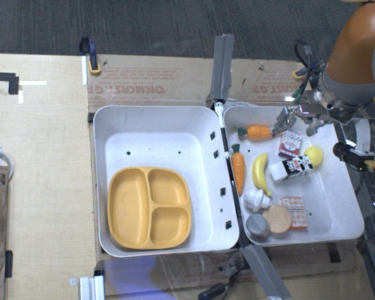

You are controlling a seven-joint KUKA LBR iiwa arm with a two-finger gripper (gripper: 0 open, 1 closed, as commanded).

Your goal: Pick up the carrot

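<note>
Two carrots lie in the right bin (337, 227). A short one (259, 132) rests across the back left corner with its green stub pointing left. A longer one (238, 169) lies along the left wall, green top toward the back. My gripper (297, 124) hangs over the back of this bin, just right of the short carrot. It is open, with its left finger (280, 126) close to that carrot's right end and nothing between the fingers.
The right bin also holds a banana (260, 174), a lemon (313, 156), a red and white packet (290, 144), a small black and white bottle (290, 167), a can (257, 225) and a round biscuit (278, 218). A yellow divided plate (150, 207) lies in the left bin (112, 136).
</note>
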